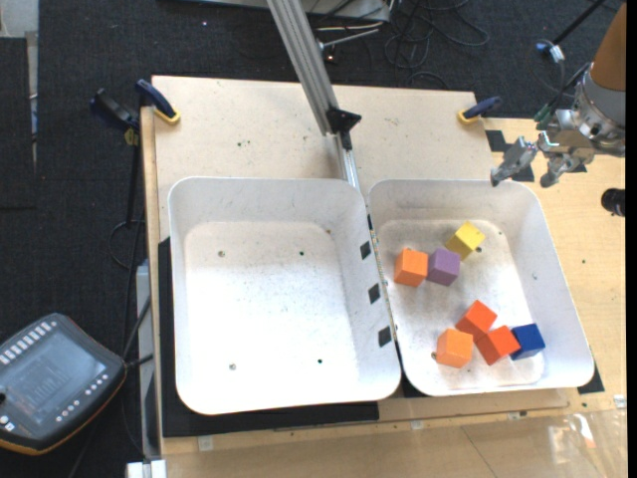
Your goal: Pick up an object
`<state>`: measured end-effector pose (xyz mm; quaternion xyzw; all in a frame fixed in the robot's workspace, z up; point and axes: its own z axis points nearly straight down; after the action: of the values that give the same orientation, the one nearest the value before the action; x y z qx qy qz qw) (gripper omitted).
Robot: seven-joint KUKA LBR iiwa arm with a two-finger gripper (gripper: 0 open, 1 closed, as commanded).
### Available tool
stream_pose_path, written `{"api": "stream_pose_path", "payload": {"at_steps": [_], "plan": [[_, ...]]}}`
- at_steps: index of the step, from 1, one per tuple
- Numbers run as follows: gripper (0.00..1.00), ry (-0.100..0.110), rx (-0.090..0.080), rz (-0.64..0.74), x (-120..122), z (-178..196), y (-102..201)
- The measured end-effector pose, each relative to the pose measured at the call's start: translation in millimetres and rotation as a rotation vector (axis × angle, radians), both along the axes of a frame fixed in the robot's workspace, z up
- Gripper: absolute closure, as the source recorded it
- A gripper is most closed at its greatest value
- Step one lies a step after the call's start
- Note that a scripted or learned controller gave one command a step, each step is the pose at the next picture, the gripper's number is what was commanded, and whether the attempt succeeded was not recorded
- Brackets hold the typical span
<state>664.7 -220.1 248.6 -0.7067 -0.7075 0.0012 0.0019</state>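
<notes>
Left bin (199, 207): we see a white tray on the left side of the bench (249, 118). We see only small dark specks on its floor.

Right bin (557, 297): we see a white tray just beside the left one. All the blocks are in here.

Far blocks: we see a yellow block (466, 239) farthest back. A purple block (443, 266) sits just in front of it, and they look like they touch. An orange block (411, 266) sits on the left of the purple one, touching it.

Near blocks: we see four blocks bunched close together near the front. A light orange block (455, 348) is on the left. Two red-orange blocks (478, 318) (497, 344) are in the middle. A blue block (528, 340) is on the right, against the tray's slope.

Gripper (532, 164): we see it up above the far right corner of the right bin. Its two fingers (510, 163) are spread apart. We see nothing between them. It is well apart from every block.

Arm (605, 93): we see it come in from the right.

Other things: we see a grey hand controller (50, 381) on the floor at the near left.
</notes>
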Motion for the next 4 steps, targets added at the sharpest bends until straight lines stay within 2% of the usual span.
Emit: {"api": "stream_pose_path", "payload": {"at_steps": [1, 3, 4], "plan": [[0.0, -0.004, -0.002, 0.002, 1, 3, 0], [0.0, 0.001, 0.0, 0.0, 1, -123, -3], [0.0, -0.008, -0.001, 0.002, 2, -153, -2]]}}
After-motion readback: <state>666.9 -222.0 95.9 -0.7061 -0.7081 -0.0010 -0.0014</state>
